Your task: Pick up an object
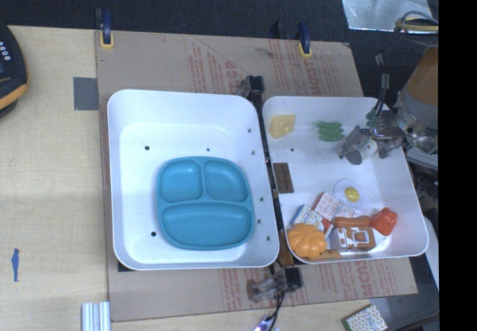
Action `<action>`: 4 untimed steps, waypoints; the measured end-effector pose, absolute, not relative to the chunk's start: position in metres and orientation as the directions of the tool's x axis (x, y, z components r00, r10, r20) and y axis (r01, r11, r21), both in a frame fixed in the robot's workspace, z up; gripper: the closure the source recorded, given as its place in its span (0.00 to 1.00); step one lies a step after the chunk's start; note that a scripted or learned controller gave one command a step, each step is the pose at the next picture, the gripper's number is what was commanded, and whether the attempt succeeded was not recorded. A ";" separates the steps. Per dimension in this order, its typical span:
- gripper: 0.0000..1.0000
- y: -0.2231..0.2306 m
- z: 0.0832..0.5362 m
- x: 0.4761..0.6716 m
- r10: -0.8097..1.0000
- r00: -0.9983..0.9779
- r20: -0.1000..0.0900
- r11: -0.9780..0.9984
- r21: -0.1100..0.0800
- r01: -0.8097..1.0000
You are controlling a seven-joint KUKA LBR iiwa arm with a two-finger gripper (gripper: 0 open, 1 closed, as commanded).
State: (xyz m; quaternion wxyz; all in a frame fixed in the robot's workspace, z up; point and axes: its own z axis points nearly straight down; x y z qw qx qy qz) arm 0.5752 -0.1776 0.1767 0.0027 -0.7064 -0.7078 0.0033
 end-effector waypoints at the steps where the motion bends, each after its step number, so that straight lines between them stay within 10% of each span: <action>1: 0.00 -0.172 0.096 0.540 1.000 -0.005 0.002 0.005 -0.011 1.000; 2: 0.00 -0.177 0.092 0.608 1.000 -0.006 -0.002 0.006 0.003 1.000; 3: 0.00 -0.178 0.093 0.472 1.000 0.001 0.002 -0.001 -0.003 1.000; 4: 0.00 -0.188 0.093 0.552 1.000 -0.006 -0.002 0.006 0.004 1.000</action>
